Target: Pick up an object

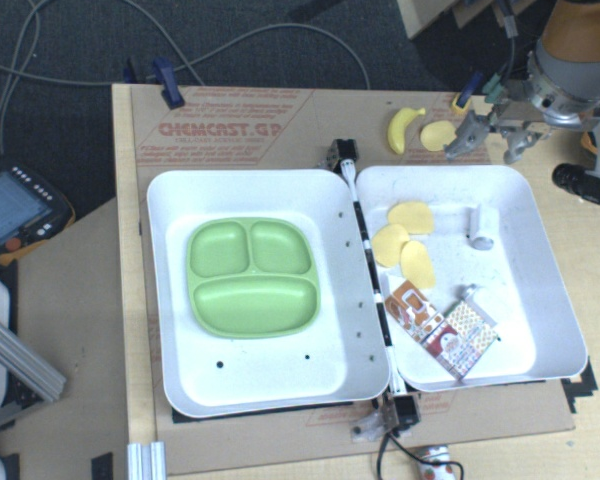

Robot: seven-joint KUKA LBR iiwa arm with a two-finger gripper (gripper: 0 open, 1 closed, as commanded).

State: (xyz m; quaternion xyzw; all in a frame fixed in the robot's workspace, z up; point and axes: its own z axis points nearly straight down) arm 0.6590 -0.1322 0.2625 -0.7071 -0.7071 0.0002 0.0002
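**Claw above rear edge of right bin, nothing held**

Surface: table (pixel 230 128) is a brown board w/ red print, on dark carpet w/ cables. Two white bins side by side. Left bin (pixel 170 368) carries a green divided plate (pixel 252 276). Right bin (pixel 550 298) carries three yellow chips (pixel 404 240) near its left wall, a printed packet (pixel 442 330) toward the front, and a small grey cylinder (pixel 478 228) toward the rear.

Claw (pixel 492 140): fingers spread apart, approx. half open, nothing between them. It hangs over the table just behind the right bin's rear rim, beside a yellow banana (pixel 404 128) and a yellow disc (pixel 438 135).

Clearance: right bin's centre and right side are bare white floor. Packet lies near the front rim.
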